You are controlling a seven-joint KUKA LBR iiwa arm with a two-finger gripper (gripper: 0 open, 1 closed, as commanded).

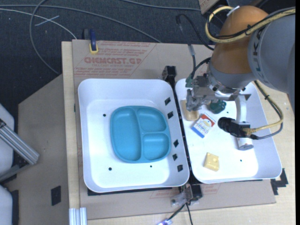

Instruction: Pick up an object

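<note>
Reaching in from the right, the grey arm (262,46) hangs over the right bin (262,165), its tool (194,102) low at the bin's left wall, right above a small tan object (189,114); whether the tool is clenched or released cannot be told from this angle. Just beside it lie a small red, white and blue packet (203,125) and a dark green piece (217,107), partly hidden under the wrist. Nearer the front rests a pale yellow block (211,161), well apart from the tool. A blue divided plate (139,133) sits in the left bin (93,102) on the surface (47,125).
</note>
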